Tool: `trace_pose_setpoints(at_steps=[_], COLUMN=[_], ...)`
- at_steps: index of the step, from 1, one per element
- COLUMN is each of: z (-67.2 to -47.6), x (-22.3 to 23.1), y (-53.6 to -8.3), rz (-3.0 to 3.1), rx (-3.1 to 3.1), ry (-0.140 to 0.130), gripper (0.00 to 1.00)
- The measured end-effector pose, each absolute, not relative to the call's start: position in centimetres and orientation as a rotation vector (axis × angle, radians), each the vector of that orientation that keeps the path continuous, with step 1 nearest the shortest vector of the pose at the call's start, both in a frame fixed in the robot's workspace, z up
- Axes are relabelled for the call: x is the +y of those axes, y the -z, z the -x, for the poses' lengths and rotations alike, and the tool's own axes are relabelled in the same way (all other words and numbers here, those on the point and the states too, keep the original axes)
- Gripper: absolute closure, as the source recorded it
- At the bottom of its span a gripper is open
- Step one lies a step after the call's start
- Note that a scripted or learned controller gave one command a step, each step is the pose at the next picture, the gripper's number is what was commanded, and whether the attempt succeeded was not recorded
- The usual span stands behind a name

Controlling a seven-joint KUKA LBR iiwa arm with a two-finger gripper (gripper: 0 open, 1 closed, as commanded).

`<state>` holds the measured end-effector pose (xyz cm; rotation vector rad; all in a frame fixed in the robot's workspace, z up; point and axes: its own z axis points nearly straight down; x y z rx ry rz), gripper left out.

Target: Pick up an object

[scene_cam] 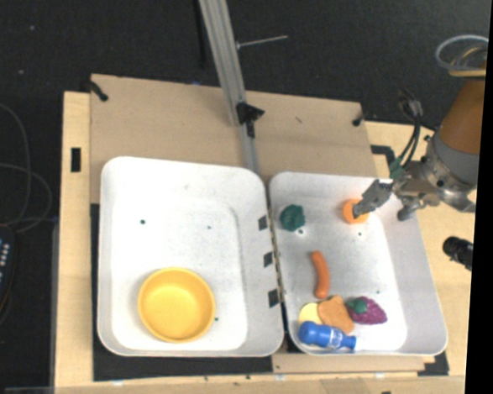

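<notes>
1. The gripper (388, 203) hangs over the upper right part of the right bin (418, 271), reaching in from the right on the grey arm (456, 156) with its orange band.
2. Its two fingers stand spread apart, one at the left by a small orange object (351, 211) and one at the right near the bin's rim; nothing sits between them.
3. The left finger (369, 198) ends right at the small orange object, which lies on the bin floor; whether they touch cannot be told.
4. Left of it, near the bin's left wall, lies a dark green lump (292, 217).
5. Lower in the same bin lies an orange sausage-shaped piece (321, 274), roughly upright in the view.
6. At the bin's near edge sits a cluster: a blue bottle-like toy (324, 336), a tan piece (336, 313), a pale yellow piece (308, 312) and a purple item (367, 311) with a green end.
7. The left bin (179, 196) holds a yellow bowl (177, 304) at its lower middle.
8. A metal pole (226, 52) slants up from between the bins.
</notes>
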<state>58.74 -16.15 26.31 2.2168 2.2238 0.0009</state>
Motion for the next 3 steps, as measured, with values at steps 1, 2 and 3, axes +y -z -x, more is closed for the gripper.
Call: trace_pose_setpoints(at_steps=[1, 2, 3], z=[-58.7, -58.8, -58.0], x=[-16.1, -15.5, -15.4], y=[-26.3, -21.7, -15.7], rz=[-2.217, -2.22, -2.224], rx=[2.223, 2.224, 2.223], ry=[-0.001, 0.005, 0.007], gripper=[0.0, 0.0, 0.0])
